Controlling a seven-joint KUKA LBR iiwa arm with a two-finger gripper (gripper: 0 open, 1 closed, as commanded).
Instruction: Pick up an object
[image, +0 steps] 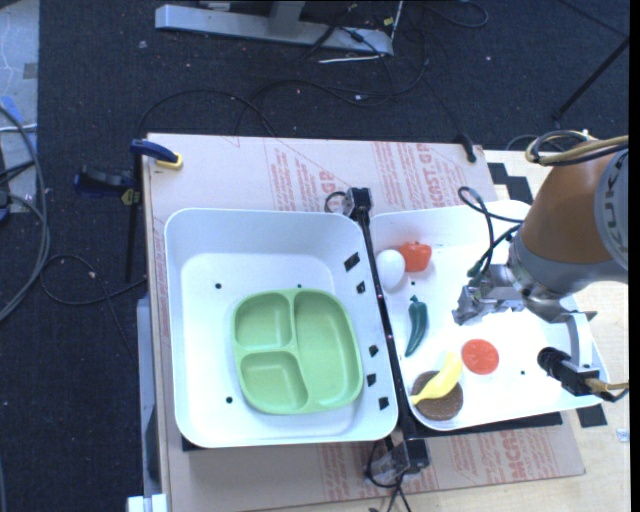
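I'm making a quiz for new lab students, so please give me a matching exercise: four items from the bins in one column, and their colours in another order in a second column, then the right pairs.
Column A:
1. divided plate
2. chili pepper
3. egg
4. banana

Column B:
a. white
b. yellow
c. light green
d. dark green

Pairs: 1-c, 2-d, 3-a, 4-b

The divided plate lies in the left bin; the other three lie in the right bin.
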